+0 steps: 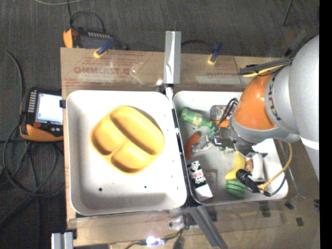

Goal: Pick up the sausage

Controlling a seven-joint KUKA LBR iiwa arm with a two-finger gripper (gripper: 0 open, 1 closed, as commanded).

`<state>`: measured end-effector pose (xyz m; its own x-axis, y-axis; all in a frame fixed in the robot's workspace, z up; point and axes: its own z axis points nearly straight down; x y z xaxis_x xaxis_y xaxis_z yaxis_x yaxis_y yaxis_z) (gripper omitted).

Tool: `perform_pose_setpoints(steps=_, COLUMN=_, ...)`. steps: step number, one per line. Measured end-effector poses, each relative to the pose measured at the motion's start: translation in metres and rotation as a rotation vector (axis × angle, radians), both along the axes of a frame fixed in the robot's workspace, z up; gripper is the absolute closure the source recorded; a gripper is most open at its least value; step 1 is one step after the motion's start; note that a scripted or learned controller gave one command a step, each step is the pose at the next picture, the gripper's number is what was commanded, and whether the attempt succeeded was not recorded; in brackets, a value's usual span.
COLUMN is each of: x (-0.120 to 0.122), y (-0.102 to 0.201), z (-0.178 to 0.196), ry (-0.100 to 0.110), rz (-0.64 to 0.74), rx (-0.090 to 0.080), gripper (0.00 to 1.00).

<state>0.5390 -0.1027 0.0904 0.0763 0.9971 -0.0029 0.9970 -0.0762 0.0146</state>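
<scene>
The sausage (191, 143) is a short red-orange piece lying near the left wall of the right bin (280, 193). My gripper (207, 140) reaches in from the right under the orange wrist band and sits low over the bin, right beside the sausage's right side. The metal tip hides part of the sausage's right end. I cannot make out whether it touches the sausage.
A green bottle (195, 118) lies just behind the sausage. A black-and-white spotted carton (197, 178) lies in front of it. A yellow piece (237, 165) and a green round object (235, 187) sit front right. A yellow divided plate (127, 138) is in the left bin (83, 191).
</scene>
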Motion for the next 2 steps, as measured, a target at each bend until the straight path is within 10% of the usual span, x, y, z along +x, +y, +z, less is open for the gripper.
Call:
perform_pose_setpoints(steps=1, x=0.0386, y=0.0054, z=-0.0011, ry=0.006, rz=-0.280, rx=0.003, gripper=0.00)
perform_pose_setpoints(steps=2, x=0.0382, y=0.0039, z=0.0081, ry=0.007, rz=-0.280, rx=-0.002, gripper=1.00)
